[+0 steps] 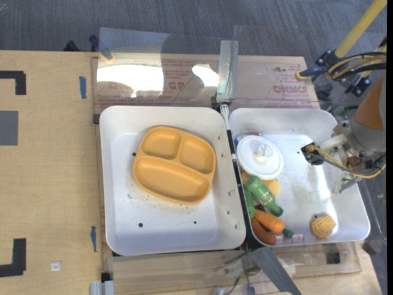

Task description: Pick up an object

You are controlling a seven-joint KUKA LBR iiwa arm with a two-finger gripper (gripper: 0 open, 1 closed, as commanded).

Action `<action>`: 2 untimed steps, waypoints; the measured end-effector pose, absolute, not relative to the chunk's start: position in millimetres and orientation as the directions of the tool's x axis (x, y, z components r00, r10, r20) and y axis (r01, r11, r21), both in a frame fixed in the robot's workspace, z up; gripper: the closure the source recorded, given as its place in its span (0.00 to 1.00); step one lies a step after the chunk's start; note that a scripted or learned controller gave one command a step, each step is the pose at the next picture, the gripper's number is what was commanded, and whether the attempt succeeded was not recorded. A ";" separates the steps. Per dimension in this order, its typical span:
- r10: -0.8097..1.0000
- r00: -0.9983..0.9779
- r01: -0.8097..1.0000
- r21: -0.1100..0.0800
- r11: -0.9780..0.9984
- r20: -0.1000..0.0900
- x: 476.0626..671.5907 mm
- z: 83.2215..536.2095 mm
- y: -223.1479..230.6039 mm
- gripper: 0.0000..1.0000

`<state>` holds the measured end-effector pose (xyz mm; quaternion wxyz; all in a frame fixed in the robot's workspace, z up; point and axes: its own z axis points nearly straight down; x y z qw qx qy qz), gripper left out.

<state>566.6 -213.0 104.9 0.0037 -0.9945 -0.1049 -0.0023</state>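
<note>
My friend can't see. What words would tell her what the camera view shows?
A robot arm reaches from the right over the right bin, which holds a white lid, toy vegetables and a small yellow ball. The left bin holds an orange divided plate.

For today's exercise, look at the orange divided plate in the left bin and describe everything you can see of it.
The orange plate lies flat and right way up on the floor of the left bin, toward its upper middle, turned at a slight angle. It looks like smooth matte plastic with rounded corners and a raised rim. Ridges split it into three sections: two smaller ones at the top and one long one below. It touches the bin floor alone.
</note>
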 end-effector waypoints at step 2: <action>0.248 0.969 0.248 -0.006 -0.969 -0.008 509.3 189.6 -222.6 0.00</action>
